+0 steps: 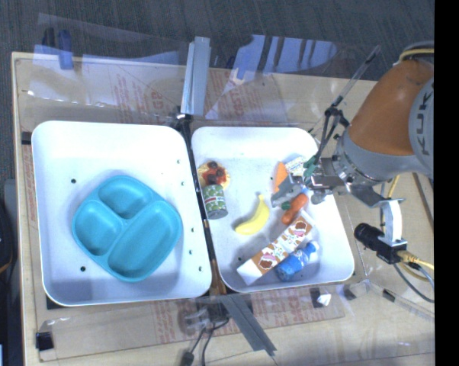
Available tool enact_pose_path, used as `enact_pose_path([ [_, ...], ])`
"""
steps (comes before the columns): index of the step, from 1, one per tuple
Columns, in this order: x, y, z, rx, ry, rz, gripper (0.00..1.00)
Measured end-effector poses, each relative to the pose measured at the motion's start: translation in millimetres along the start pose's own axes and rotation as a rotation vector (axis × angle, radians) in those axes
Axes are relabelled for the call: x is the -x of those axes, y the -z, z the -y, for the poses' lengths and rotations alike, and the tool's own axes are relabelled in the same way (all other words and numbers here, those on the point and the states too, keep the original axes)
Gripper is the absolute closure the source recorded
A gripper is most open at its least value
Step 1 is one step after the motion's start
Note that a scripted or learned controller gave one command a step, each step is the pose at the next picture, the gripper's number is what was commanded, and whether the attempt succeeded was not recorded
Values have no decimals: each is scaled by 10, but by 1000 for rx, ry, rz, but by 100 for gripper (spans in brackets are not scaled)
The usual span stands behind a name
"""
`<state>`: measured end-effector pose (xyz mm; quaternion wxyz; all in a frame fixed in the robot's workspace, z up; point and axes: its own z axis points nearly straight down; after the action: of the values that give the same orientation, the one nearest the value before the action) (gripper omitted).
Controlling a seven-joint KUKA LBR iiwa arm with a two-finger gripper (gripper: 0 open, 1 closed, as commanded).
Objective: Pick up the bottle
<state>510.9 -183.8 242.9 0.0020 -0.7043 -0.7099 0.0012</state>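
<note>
Holding blue plate (127,231) in left bin (54,139), bottle (298,262) in right bin (237,139)

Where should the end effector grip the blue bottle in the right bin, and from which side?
Probably across the blue bottle's body, coming straight down. It lies on its side near the right bin's front wall, touching the snack box, so closing along that shared side looks cramped.

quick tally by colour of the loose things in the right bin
Yellow: 1, the banana
Orange: 2, the carrots
Blue: 1, the bottle
Multicoloured: 3, the box, small can and fruit piece
Total: 7
</note>
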Motion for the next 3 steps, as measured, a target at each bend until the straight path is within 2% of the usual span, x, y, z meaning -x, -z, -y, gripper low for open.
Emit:
enact_pose_path([
  [1, 260, -278, -527, 3, 127, 2, 0],
  [2, 253, -1515, -1360, 3, 239, 1, 0],
  [3, 238, -1409, -1371, 3, 245, 2, 100],
])
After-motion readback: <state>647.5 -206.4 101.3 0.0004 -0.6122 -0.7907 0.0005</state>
